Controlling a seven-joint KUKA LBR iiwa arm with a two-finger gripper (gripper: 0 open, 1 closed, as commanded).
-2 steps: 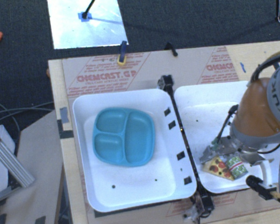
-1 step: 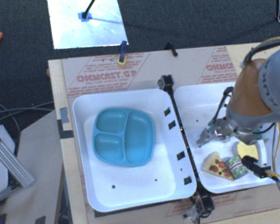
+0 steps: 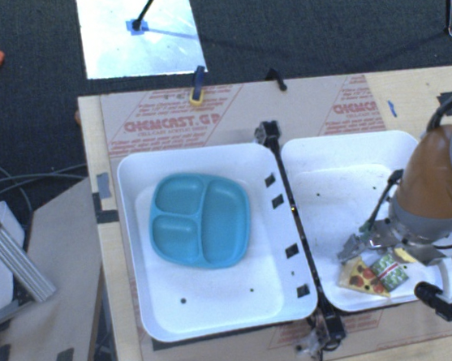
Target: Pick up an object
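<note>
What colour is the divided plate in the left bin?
Light blue, a turquoise shade. The divided plate shows clearly in the camera view.

Arm reaching from right, end effector low.

A blue divided plate lies in the left bin. At the right bin's five o'clock corner, the hand hangs just above a colourful packet.

"CHEMCAST GP" is printed in red on the brown protective sheet covering the tabletop, above the left bin; the smaller line beneath and the repeated print at right cannot be read.
</note>
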